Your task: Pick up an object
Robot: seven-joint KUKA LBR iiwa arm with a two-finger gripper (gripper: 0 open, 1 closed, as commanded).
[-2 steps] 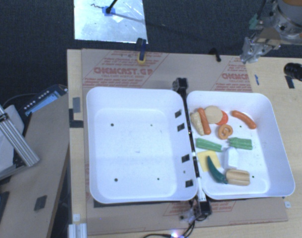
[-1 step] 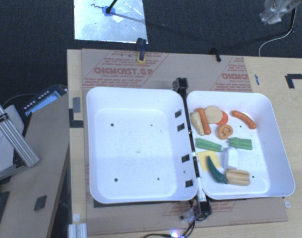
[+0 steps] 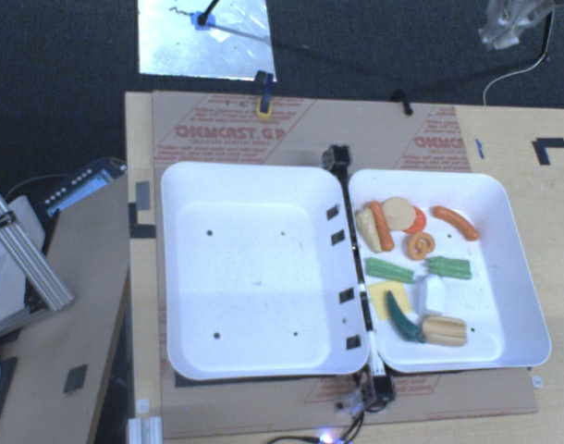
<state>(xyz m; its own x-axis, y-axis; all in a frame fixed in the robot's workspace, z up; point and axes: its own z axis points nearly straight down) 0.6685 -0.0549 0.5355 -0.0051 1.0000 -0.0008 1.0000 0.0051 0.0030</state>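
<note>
— White plastic is doing most of the work here: two shallow bins are sitting side by side on the bench, and the toy food is all lying in the right bin.

— Why bunched there?

— My guess is that it is serving as the source side, with the left bin waiting as the drop side. An orange sausage is lying apart near the far wall, so it is looking like the easiest pick. The rest are crowding together: a carrot leaning on a round slice, two green bean pods and side by side, a white block touching a bread roll.

— And the claw?

— The claw is hanging high at the far right corner, well apart from the bins, blurred; I cannot tell how it is set.

— The surroundings?

— Printed cardboard is lining the bench under the bins, dark carpet is running behind, and a shiny sheet is lying on the floor.
</note>
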